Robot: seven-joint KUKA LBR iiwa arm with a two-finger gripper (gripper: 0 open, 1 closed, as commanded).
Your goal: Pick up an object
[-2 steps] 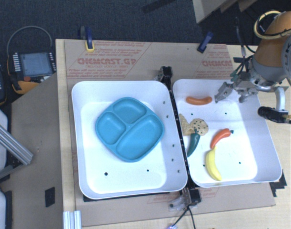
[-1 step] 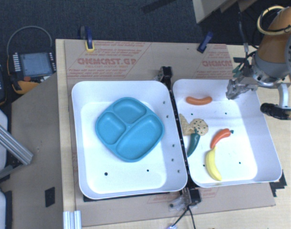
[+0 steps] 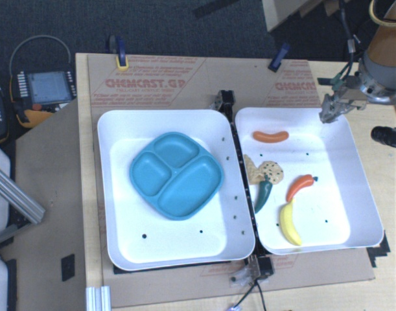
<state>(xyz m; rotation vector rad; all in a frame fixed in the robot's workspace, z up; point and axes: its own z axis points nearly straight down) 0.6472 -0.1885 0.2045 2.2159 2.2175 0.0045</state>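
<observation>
While the arm reaches in from the right, its claw [image 3: 330,113] hangs over the far right corner of the right bin [image 3: 353,193], just at the rim, with nothing visible between its tips; the view is too small and slanted to tell how far apart they stand, so I cannot tell its opening. Right bin holds the loose items: a sausage [image 3: 270,135] near the far wall, a cookie [image 3: 270,171] and a pale cracker-like piece beside it near the left wall, a green pepper [image 3: 263,195] just below them, a red-orange pepper [image 3: 299,186] toward the middle, and a banana [image 3: 289,223] nearest the front. Left bin [image 3: 120,238] carries a blue divided plate [image 3: 177,174], lying flat and roughly central. Both bins sit side by side on a cardboard-covered surface [image 3: 94,96], clamped at the far edge, presumably to keep them from shifting under contact. Items are scattered apart, which judging by the layout leaves room for the claw around most of them; the cookie, cracker and green pepper are crowded together. Nearest candidate is the sausage, left of the claw and slightly nearer the camera, well apart from it. No object is picked up yet.
</observation>
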